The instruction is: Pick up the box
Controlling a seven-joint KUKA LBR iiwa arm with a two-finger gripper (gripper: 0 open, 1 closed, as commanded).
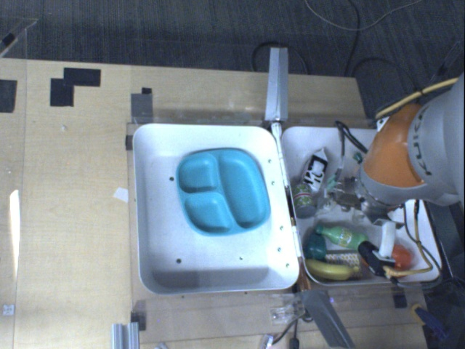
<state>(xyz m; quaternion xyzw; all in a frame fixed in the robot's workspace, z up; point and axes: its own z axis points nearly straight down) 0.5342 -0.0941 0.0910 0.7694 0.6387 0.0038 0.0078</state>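
The box [315,169], small and black with white print, lies tilted in the upper left of the right bin [363,135]. My gripper [336,193] hangs low in that bin, just right of and below the box, close to it. Nothing is seen held in it. The grey arm with its orange band [392,158] reaches in from the right and covers the bin's right half.
In the right bin, a grey-green can [304,199] lies by the left wall, with a green bottle [341,235], a dark teal ball [314,247], a banana [333,270] and a red item [402,255] nearer the front. A blue three-part tray [221,190] sits in the left bin [156,195].
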